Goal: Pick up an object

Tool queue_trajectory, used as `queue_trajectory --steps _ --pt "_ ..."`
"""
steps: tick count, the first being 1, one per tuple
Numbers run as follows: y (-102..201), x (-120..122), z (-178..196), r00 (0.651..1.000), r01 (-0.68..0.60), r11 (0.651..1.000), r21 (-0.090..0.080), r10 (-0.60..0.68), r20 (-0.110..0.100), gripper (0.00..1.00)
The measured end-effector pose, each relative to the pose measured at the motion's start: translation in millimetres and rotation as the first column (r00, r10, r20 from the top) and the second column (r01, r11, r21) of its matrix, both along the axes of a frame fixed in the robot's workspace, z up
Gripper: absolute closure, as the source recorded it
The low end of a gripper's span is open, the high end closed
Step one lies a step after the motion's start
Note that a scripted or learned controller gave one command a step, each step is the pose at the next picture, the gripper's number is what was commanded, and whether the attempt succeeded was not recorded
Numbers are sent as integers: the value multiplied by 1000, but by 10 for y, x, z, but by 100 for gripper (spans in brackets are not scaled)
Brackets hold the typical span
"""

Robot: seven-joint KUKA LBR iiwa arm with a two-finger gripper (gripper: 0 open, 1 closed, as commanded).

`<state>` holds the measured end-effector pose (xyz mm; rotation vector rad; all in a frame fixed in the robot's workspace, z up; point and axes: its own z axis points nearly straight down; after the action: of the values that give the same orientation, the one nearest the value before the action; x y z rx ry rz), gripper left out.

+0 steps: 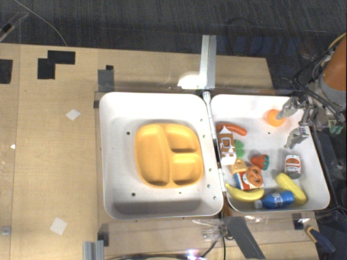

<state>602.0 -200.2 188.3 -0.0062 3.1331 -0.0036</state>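
Nearest the camera, along the front wall of the right bin point(323, 199), lie a blue bottle point(276, 200), a banana point(244, 193) and a corn cob point(291, 187), packed close with a small can point(293, 165) standing just behind the corn. Further back sit a strawberry point(261, 161), a red sausage point(232, 128) and a cluster of small toys against the divider, while an orange ball point(274, 117) rests alone near the far wall. Over that far right part of the bin hangs the hand point(293, 124), its two fingers point(297, 137) spread apart and nothing between them, so no object is held yet; the ball lies just beside one finger and the can a little nearer the camera than the other. My judgement is that the main risk is a closure on nothing: the fingers straddle bare white floor between ball and can, and a straight descent from here could miss both. If the arm goes for the ball, a round smooth thing may roll off at first contact, or be pushed against the wall. If it goes for the can, a finger could knock it over onto the corn. Crowding at the front also makes a clean grip there doubtful. The left bin point(108, 145) holds a yellow divided tray point(168, 154), well apart from the hand, on the desk point(49, 161).
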Motion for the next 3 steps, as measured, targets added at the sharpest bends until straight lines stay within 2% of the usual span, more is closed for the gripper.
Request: queue_trajectory --steps 1,2,3 --pt "930 153 -935 882 472 882 11 -472 14 0" --pt "937 501 -940 777 630 777 6 -630 12 0" --pt "977 539 -797 783 622 783 16 -622 19 100"
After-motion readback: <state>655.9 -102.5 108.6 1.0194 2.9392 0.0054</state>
